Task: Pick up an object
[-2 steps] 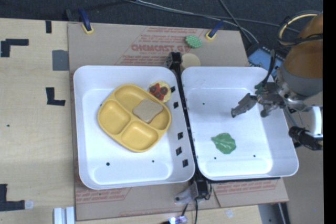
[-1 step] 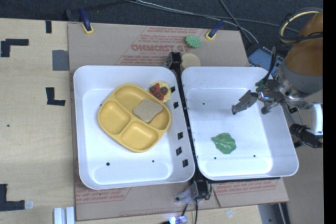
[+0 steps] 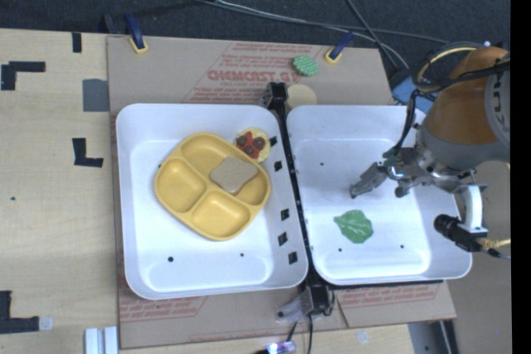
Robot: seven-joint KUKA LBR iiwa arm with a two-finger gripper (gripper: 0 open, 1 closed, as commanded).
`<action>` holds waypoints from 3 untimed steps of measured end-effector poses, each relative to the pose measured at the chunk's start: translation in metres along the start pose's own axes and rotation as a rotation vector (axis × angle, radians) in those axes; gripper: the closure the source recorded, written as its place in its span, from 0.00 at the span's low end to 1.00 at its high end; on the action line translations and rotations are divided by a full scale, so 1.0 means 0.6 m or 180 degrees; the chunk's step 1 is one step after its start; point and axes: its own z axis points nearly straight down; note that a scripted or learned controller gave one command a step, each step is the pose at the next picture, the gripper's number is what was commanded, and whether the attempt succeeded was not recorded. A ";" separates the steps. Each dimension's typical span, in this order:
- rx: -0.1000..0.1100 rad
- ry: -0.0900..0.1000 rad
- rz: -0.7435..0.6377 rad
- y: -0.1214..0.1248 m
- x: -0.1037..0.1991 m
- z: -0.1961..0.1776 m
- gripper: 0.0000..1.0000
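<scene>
Clearly, the hand (image 3: 380, 183) hovered spread and empty in the right bin (image 3: 332, 124), its two dark fingers apart. A green leaf-like piece (image 3: 354, 225) lay flat just toward seven o'clock of it. Being so thin, it might slip the fingertips if they closed above the bin floor.

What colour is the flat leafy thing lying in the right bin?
Green. The leaf-shaped piece shows clearly against the white right bin in the camera view.
</scene>
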 end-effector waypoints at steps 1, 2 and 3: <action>-0.0003 -0.0001 -0.0002 -0.002 0.008 0.074 0.00; -0.0022 -0.0009 -0.0002 -0.002 0.009 0.123 0.00; -0.0031 -0.0016 0.0000 -0.001 0.008 0.103 1.00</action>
